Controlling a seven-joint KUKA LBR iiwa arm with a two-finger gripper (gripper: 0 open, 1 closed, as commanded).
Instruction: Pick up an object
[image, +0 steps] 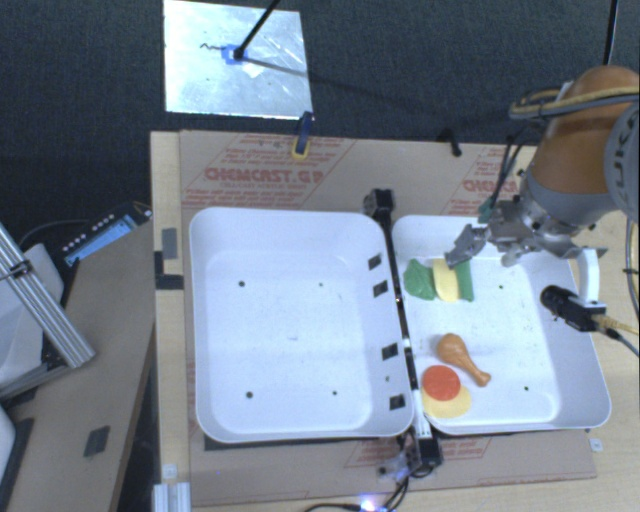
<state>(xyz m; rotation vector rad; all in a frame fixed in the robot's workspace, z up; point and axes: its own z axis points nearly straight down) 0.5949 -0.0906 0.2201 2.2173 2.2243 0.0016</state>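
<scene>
The right bin (575, 385) has all the toys — a green leafy-looking piece (419, 279) lying against a yellow chunk (445, 281) with a darker green strip (465, 283) beside it, near the divider. Lower down there's a tan drumstick (463, 357), and just below it a red disc sitting on a yellow one (443, 390). The gripper (463, 247) hangs right over the green and yellow cluster, but I honestly can't tell its grip state from this angle. The left bin (290, 320) sits alongside.

arm (585, 150): grey body | orange band | black cables | end effector (480, 246): grey metal
</scene>
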